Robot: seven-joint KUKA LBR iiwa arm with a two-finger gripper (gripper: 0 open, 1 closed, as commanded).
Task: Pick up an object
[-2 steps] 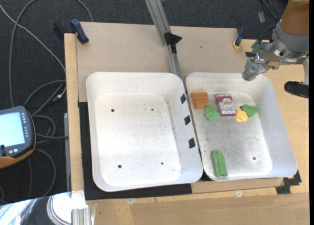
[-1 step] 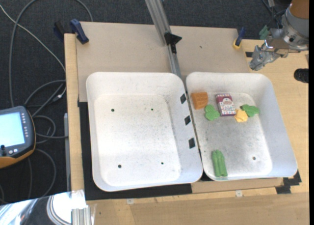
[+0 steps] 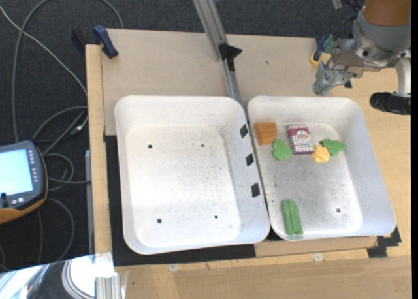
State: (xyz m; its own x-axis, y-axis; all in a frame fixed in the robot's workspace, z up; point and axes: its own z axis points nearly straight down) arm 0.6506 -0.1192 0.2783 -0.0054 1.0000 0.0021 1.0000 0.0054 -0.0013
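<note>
Wooden bench on dark carpet; cables trail across

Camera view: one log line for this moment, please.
phase: pre-grasp | gripper: above right bin's far rim, holding nothing | right bin: orange block, red box, green cylinder

The worktop looks like matt wood. Both bins seem smooth white plastic with dark speckles. The pole is shiny metal.
</note>
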